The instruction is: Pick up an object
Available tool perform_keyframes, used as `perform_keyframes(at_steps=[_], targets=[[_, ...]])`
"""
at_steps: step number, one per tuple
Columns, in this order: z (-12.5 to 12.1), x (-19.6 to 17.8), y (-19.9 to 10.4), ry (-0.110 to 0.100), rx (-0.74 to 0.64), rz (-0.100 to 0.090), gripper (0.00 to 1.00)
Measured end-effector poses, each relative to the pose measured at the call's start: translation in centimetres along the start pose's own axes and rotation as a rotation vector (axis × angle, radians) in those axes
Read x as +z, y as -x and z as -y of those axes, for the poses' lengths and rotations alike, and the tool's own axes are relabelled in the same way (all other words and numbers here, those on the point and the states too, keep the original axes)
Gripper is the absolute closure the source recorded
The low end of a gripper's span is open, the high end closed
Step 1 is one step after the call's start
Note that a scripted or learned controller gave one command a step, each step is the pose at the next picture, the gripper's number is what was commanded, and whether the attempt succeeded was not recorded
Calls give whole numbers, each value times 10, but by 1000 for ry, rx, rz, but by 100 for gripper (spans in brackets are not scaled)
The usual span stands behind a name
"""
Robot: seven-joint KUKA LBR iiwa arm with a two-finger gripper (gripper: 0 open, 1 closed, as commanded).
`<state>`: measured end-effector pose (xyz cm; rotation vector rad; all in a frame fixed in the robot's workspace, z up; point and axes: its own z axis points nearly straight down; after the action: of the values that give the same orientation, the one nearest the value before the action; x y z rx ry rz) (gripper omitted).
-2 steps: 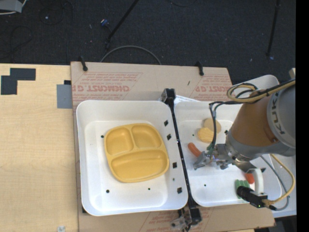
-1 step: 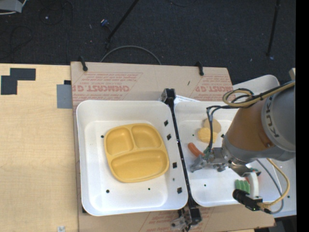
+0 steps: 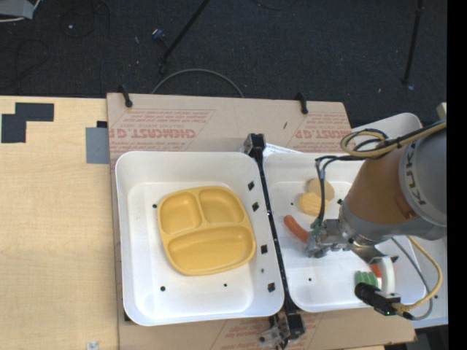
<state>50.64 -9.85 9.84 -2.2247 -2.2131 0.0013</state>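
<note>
Over the right bin (image 3: 330,292), toward 3 o'clock of the bench: comes in from the view's right edge as a grey arm (image 3: 432,184), bends down through the orange band (image 3: 379,192) and points toward 9 o'clock. Ends in the gripper (image 3: 318,245), low over the bin floor near its middle. Cannot tell whether open or closed: dark, small, seen from above and merged with the wrist hardware.

Sits just at 4 o'clock of an orange-red piece (image 3: 295,227), very near it; cannot tell whether touching or apart. Leaves a pale yellow lump (image 3: 309,205) at 12 o'clock of the gripper, pressed against a beige rounded lump (image 3: 322,189) farther toward 12 o'clock.

Hides much of the bin's 3 o'clock half under band and wrist. Runs off the frame at the right edge, upper links cut away. Crowds a green bit (image 3: 364,278), a white part (image 3: 386,271) and a black part (image 3: 375,297) at 5 o'clock of the gripper; hard to say whether loose things or arm fittings.

Stays well apart from the left bin (image 3: 144,272) at 9 o'clock, with its yellow divided plate (image 3: 208,228).
</note>
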Motion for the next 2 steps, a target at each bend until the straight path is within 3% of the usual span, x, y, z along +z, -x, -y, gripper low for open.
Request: perform_keyframes(at_steps=[2], targets=[[1,-104,3,6,-6,2,100]])
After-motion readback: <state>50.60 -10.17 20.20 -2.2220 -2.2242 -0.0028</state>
